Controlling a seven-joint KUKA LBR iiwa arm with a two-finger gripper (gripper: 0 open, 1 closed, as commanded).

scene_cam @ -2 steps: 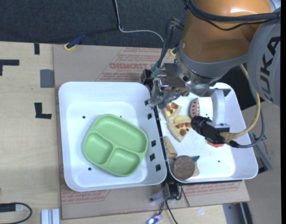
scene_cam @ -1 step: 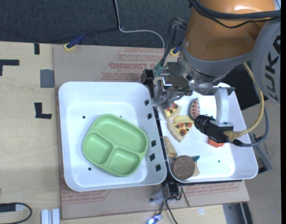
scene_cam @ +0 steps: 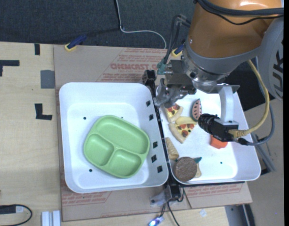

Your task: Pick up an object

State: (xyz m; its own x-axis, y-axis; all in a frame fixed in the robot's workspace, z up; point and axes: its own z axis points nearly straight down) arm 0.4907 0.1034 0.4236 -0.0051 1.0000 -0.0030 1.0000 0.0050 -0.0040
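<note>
Pizza slice (scene_cam: 184, 129) looks like the likeliest target to us, lying in the right bin (scene_cam: 238, 166) just below the gripper (scene_cam: 169, 96). Going near to far: closest to us in that bin sits a brown cookie (scene_cam: 185, 168) with a breadstick-like piece (scene_cam: 171, 148) touching its upper left. Then comes the pizza slice, an orange block (scene_cam: 218, 142) off to its right, and a watermelon wedge (scene_cam: 196, 108) further back. The left bin (scene_cam: 73, 102) carries a green divided plate (scene_cam: 117, 146). The gripper hangs over the far left corner of the right bin, near the divider, and we can't tell whether it's open or closed since the wrist blocks it. Nothing seems to be held, though that's a guess. We'd call this the approach step. Next it needs to line up over one toy and drop straight down, clear of the bin wall.
</note>
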